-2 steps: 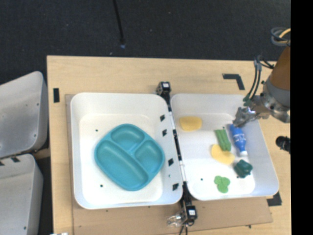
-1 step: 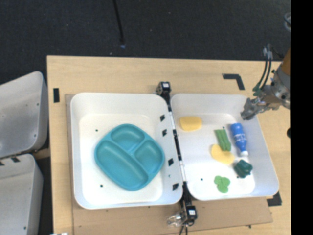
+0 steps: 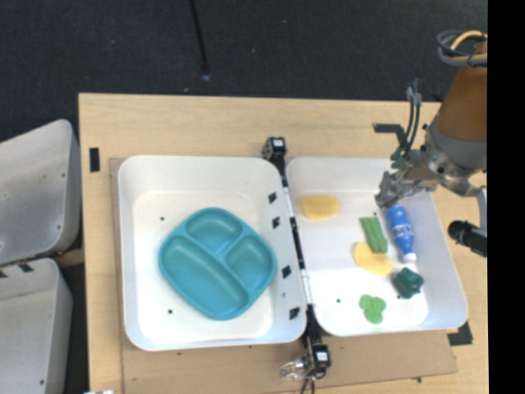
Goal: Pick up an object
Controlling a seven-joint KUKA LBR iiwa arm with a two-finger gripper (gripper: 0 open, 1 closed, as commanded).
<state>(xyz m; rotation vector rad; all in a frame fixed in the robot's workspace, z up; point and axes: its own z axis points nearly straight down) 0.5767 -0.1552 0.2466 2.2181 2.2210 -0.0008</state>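
- Overhead, slanted look at a wooden bench (image 3: 98, 121) bearing two shallow white bins side by side.
- Left bin (image 3: 135, 187): holding one blue divided tray (image 3: 216, 261), lying flat near the middle.
- Right bin (image 3: 328, 175): holding six small things, all loose on the floor of the bin.
- Yellow lump (image 3: 319, 208) toward the near-left part, apart from the others.
- Green stick (image 3: 373, 233) at centre, lying lengthwise, with a second yellow piece (image 3: 372, 258) just below and touching or nearly touching.
- Blue bottle (image 3: 400, 230) just right of the green stick, white cap pointing down the picture.
- Dark teal piece (image 3: 407, 282) below the bottle; bright green piece (image 3: 372, 308) lower still, near the front wall.
- Grey arm with orange band (image 3: 464, 105) entering from the right, above the far corner of the right bin.
- Gripper (image 3: 392, 190) hanging low just above the top end of the blue bottle, close to it, contact not clear.
- Pincer state: cannot tell, too small and blurred; nothing visibly lifted from the bin.
- Step in hand, as a judgement: approach, lining up over the bottle, the likeliest target by nearness.
- Next move likely calling for a short descent and slight shift along the bottle toward its middle, then closing across the narrow width.
- Care needed for the green stick close alongside, which leaves little room for a finger on that side.
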